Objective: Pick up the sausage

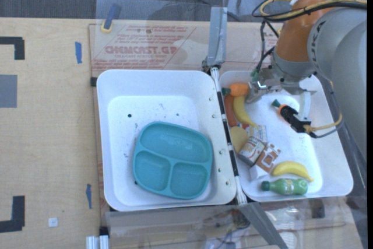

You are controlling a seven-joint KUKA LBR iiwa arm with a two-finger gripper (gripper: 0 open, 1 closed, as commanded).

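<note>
The sausage [230, 112] is a reddish-brown stick lying lengthwise against the left wall of the right bin [335, 181], partly covered by a yellow banana-like piece [242, 112]. An orange toy [238, 89] lies just beyond its far end. My gripper [258, 86] hangs below the orange wrist band at the bin's far left corner, a little right of the orange toy and apart from the sausage. Nothing shows held in it.
In the right bin lie two small cartons [253, 149], a yellow banana [291, 169] and a green bottle [284, 186] near the front. A teal divided plate [172, 159] sits in the left bin [116, 125]. The arm's grey body covers the right bin's far right.
</note>
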